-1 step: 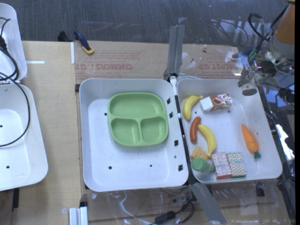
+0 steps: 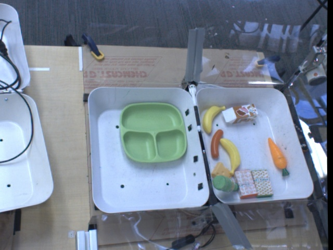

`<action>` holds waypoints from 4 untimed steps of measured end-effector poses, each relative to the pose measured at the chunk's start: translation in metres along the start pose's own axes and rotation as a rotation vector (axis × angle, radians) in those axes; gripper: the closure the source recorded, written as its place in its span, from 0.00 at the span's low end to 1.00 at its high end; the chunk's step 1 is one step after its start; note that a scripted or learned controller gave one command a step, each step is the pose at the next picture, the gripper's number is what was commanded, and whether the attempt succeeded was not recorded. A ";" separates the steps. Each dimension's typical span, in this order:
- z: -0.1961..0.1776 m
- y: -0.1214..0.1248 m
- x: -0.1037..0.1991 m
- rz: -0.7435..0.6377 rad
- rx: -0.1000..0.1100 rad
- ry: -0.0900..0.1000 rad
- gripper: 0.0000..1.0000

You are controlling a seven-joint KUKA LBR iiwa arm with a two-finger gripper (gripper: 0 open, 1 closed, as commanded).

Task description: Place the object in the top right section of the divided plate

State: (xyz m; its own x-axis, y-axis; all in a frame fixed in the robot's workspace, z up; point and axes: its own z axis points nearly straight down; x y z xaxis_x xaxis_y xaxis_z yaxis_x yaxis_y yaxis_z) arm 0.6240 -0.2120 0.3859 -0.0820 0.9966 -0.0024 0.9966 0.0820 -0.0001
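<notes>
Right bin (image 2: 291,191): toy carrot (image 2: 277,154) looks light, stiff, smooth; grip mid-body. Divided plate (image 2: 153,132) in left bin. Hand state: cannot tell.

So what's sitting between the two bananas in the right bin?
The red sausage lies between the upper banana and the lower banana, seen in the camera view.

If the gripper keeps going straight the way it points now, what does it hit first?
Hard to say: the gripper sits at the right edge, its heading unclear. If it points down, it probably meets the right bin's rim first, short of the carrot.
</notes>
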 end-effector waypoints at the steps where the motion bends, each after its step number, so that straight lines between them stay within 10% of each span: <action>1: -0.023 -0.040 0.013 0.014 0.002 0.001 1.00; 3: -0.043 -0.050 0.013 0.331 0.004 0.001 1.00; 4: -0.055 -0.103 0.027 0.282 0.004 0.001 1.00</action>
State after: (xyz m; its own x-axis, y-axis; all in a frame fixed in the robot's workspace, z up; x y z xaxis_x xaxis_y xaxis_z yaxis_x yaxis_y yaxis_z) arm 0.5193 -0.1932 0.4404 0.1983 0.9801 -0.0017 0.9801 -0.1983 -0.0041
